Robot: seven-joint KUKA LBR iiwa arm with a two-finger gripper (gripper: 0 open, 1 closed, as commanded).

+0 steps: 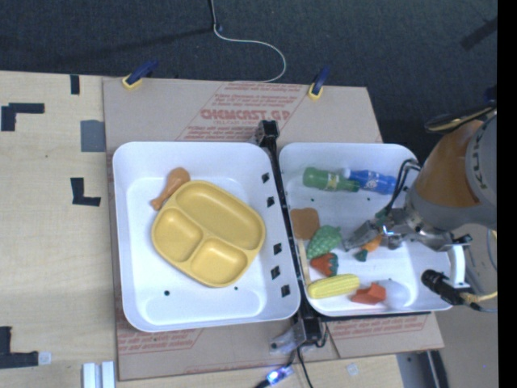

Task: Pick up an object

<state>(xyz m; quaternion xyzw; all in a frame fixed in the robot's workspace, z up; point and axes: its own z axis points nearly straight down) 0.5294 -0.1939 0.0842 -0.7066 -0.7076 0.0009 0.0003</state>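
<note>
My gripper reaches in from the right and sits low over the middle of the right bin. A small orange piece lies right beside its tip, partly hidden under it. Just left of the gripper are a green leafy toy and a red toy. A yellow corn cob and an orange-red piece lie along the front wall. A green bottle and a blue bottle lie end to end at the back. A brown flat piece rests by the left wall.
The left bin holds a yellow divided plate and an orange drumstick toy at its upper left. The grey arm with its orange band hangs over the right bin's right side. A cable runs behind the bins.
</note>
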